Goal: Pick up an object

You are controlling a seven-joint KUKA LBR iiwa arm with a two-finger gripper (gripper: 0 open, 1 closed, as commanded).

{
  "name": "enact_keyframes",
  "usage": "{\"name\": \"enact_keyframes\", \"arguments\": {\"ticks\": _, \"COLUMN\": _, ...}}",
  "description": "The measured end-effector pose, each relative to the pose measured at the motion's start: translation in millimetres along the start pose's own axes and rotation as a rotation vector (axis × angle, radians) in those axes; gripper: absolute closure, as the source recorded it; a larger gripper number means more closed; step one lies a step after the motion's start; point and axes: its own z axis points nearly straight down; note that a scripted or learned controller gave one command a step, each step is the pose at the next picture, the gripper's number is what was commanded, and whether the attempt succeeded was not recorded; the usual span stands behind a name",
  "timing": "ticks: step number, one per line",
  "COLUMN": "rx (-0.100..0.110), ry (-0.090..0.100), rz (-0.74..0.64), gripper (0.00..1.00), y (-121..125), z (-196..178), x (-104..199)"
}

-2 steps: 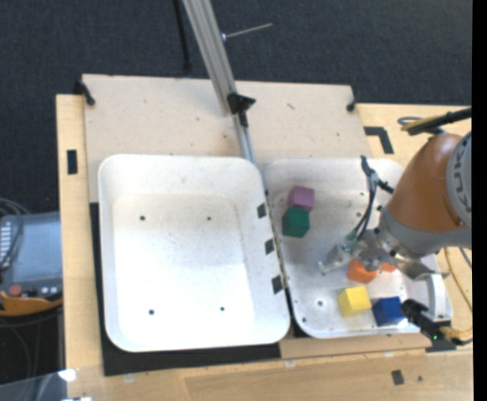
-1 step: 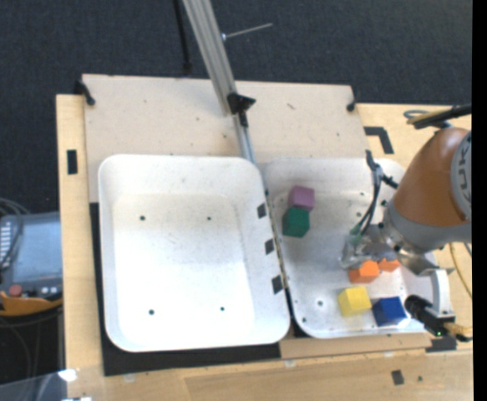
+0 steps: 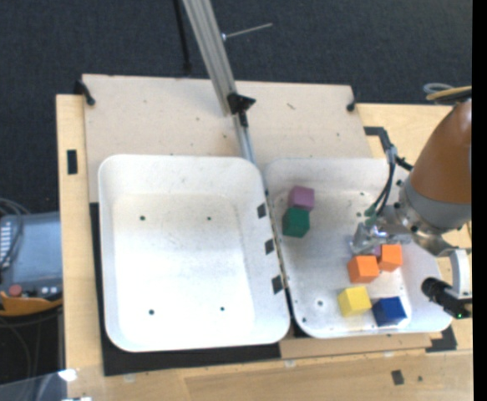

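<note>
At the lower right of the frame, a blue cube (image 3: 389, 310) and a yellow cube (image 3: 354, 300) are crowded against the right bin's (image 3: 327, 328) near rim. Above them, two orange cubes (image 3: 364, 267) are seen just below the claw (image 3: 368, 239), whose opening cannot be told. Open floor separates these from the green cube (image 3: 296, 222) and purple cube (image 3: 301, 197) by the bin's left wall.

A single fixed camera looks down at a slant on the tabletop (image 3: 210, 115) from well above, far enough to take in both white bins. The end effector (image 3: 368, 239) sits right of centre, with the left bin (image 3: 185, 170) well to its left and the right bin (image 3: 327, 174) beneath it.
</note>
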Motion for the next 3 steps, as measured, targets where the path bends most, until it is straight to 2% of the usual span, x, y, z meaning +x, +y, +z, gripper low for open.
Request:
{"name": "enact_keyframes", "arguments": {"ticks": 1, "rx": 0.003, "ry": 0.001, "rz": 0.0, "gripper": 1.0, "y": 1.3, "z": -32.7, "x": -1.5}}
{"name": "enact_keyframes", "arguments": {"ticks": 2, "rx": 0.005, "ry": 0.003, "rz": -0.004, "gripper": 1.0, "y": -5.8, "z": -29.1, "x": 52.8}}
{"name": "enact_keyframes", "arguments": {"ticks": 3, "rx": 0.002, "ry": 0.003, "rz": -0.006, "gripper": 1.0, "y": -0.2, "z": -42.6, "x": 104.3}}
